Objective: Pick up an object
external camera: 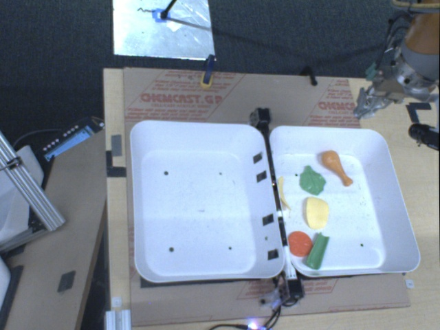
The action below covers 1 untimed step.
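Observation:
The right bin (385,184) holds several toy foods: an orange drumstick (335,166), a green leafy piece (311,181), a pale yellow piece (316,212), a red round piece (300,243) and a green stick-shaped piece (317,251). A thin yellow strip (282,192) lies along the bin's left wall. My gripper (364,106) hangs at the upper right, above the bench just beyond the right bin's far edge, well apart from all the foods. Nothing shows between its fingers.
The left bin (199,198) sits beside the right one, joined by a black clipped divider (269,184). A shiny metal sheet (163,18) lies at the back. A metal frame (27,191) stands at the left. A yellow clamp (207,73) sits on the bench's far edge.

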Motion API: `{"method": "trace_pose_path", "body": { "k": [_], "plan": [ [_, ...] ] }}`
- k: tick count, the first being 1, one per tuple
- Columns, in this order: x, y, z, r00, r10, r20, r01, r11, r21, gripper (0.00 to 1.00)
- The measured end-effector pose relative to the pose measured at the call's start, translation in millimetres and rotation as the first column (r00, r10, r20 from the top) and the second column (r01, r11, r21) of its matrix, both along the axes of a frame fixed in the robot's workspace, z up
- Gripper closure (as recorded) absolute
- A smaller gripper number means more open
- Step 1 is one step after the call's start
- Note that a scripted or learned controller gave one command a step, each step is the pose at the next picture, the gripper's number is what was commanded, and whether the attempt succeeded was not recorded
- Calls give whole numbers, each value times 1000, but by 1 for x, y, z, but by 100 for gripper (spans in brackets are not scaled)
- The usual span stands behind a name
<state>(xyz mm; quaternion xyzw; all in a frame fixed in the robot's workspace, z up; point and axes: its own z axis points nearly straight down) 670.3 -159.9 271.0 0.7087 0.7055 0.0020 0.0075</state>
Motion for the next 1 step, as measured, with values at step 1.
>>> {"method": "trace_pose_path", "body": {
  "k": [1],
  "plan": [
    [0, 97, 32, 1000, 17, -6, -17, 1000, 8, 100]
  ]
}}
